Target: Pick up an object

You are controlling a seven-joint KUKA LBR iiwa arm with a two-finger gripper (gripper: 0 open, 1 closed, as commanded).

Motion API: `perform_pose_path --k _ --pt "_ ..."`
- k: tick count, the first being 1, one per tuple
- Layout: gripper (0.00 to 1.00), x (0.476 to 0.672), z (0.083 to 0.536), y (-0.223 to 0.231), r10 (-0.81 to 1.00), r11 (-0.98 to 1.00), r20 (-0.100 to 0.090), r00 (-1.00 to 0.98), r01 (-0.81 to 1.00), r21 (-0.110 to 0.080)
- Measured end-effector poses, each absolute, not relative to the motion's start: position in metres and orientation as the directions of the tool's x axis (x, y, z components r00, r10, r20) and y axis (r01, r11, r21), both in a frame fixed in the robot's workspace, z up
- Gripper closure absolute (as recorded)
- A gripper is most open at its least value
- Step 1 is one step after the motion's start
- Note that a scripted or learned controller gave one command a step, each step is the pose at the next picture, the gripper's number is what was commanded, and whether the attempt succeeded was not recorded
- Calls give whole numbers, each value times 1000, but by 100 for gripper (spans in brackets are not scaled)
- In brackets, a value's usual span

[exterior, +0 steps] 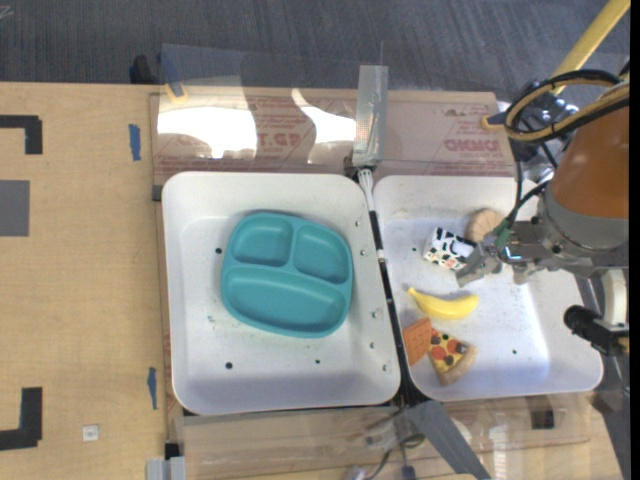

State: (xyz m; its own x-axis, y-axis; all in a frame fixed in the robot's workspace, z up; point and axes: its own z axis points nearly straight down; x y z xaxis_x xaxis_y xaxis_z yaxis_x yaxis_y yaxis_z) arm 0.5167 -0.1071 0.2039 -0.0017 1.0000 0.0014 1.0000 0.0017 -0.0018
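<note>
In the right bin [560,363] lie a yellow banana [445,304], a toy pizza slice [449,354], a black-and-white patterned toy [447,248] and a small tan round piece [485,222]. My gripper [495,270] hangs over the bin's middle, just right of the patterned toy and above the banana's right end. Its grey fingers [470,273] stand apart, open, with nothing between them. The arm's orange band and grey wrist cover the bin's right part.
The left bin [190,368] holds a teal divided plate [288,273]. An orange card [416,340] leans at the divider between the bins. Cables loop over the arm at upper right. Cardboard and a clear sheet stand behind the bins.
</note>
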Motion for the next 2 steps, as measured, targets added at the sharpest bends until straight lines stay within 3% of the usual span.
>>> perform_pose_path --k 1,2 --pt "0 606 183 -32 996 -88 3 88 996 -2" --pt "0 589 220 -81 979 203 -3 -203 979 5"
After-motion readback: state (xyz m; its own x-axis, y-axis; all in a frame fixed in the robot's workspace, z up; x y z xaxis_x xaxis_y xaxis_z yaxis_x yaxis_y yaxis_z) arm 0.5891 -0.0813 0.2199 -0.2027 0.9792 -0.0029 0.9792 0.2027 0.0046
